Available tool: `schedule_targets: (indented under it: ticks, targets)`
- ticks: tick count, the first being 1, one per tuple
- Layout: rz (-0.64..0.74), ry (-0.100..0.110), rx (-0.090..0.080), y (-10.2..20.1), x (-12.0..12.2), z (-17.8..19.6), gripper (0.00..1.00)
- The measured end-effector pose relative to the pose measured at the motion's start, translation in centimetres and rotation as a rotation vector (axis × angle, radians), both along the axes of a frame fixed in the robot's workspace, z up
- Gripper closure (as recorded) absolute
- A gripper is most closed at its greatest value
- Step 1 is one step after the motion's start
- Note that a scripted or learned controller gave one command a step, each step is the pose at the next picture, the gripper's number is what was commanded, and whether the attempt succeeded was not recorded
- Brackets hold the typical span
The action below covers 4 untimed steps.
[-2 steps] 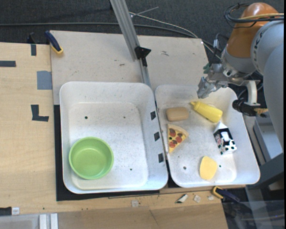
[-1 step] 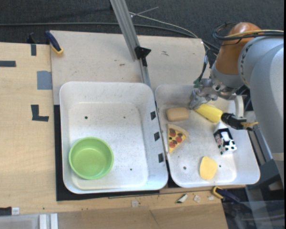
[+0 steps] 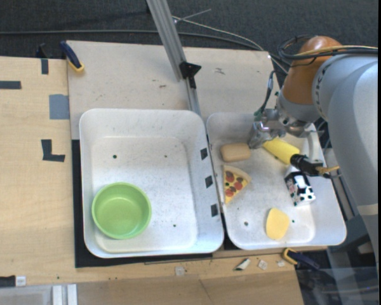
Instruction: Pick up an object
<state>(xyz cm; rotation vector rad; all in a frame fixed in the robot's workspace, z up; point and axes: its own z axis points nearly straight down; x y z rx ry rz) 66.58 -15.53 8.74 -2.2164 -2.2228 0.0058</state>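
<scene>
My gripper (image 3: 259,138) reaches down into the right bin (image 3: 324,234), near its far side. Its tip sits just right of a tan bread roll (image 3: 235,152) and just left of a yellow banana-like piece (image 3: 281,150). A pizza slice (image 3: 233,183) lies below the roll. A small black and white object (image 3: 300,188) rests at the right, and a yellow cheese-like wedge (image 3: 277,224) lies near the front. Nothing shows between the gripper's tips.
The left bin (image 3: 178,122) holds a green bowl (image 3: 121,210) in its front left corner. A slanted metal pole (image 3: 171,40) crosses behind the bins. The arm's grey body and orange band (image 3: 308,68) hang over the right bin's far right side.
</scene>
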Motion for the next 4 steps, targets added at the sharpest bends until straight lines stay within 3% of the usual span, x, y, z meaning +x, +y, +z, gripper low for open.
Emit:
schedule_targets:
  ticks: [1, 3, 4]
  targets:
    - [0.001, -0.001, -0.001, 0.1, 0.0, 1.1, 1.00]
    - [-0.001, -0.007, 0.001, -0.2, 0.2, 13.0, 1.00]
    - [0.002, 0.001, 0.003, 4.5, -1.6, 12.1, 1.00]
